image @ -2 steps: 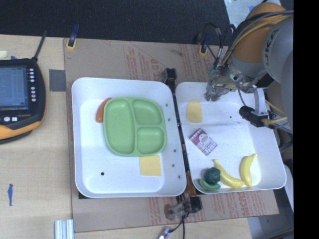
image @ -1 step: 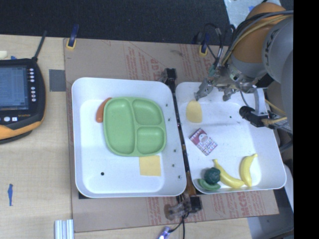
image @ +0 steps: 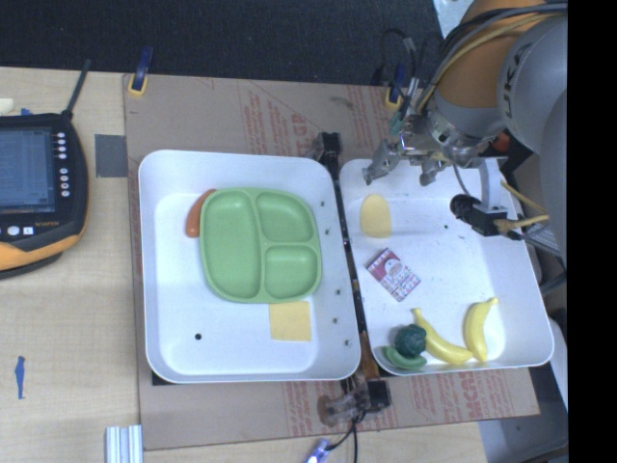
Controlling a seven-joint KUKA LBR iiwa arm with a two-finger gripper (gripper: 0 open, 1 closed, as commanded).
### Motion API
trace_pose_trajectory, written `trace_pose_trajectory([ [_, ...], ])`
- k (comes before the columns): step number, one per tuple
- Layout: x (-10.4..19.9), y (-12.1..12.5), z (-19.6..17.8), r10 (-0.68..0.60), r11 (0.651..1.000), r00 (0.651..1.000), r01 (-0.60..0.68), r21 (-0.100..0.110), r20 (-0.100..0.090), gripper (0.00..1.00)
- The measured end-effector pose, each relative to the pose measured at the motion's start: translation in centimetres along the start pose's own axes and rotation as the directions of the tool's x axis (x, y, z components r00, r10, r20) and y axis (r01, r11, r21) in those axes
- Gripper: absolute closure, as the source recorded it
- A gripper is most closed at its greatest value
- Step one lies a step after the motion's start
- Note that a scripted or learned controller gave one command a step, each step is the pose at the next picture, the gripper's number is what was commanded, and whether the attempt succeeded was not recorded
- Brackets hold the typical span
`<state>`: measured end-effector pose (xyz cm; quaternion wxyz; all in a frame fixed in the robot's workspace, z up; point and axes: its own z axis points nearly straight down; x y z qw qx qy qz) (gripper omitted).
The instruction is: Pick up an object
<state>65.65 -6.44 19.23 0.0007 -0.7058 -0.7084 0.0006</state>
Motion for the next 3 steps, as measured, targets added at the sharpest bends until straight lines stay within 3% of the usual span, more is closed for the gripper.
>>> trace_pose_trajectory([
  [2, 1.3, -0.7, 0.1, -0.001, 1.0, 1.0, 0.001, 0.004, 0.001, 0.0],
  [3, 1.9, -2.8, -3.0, 0.001, 1.0, 1.0, -0.001, 0.003, -0.001, 0.0],
])
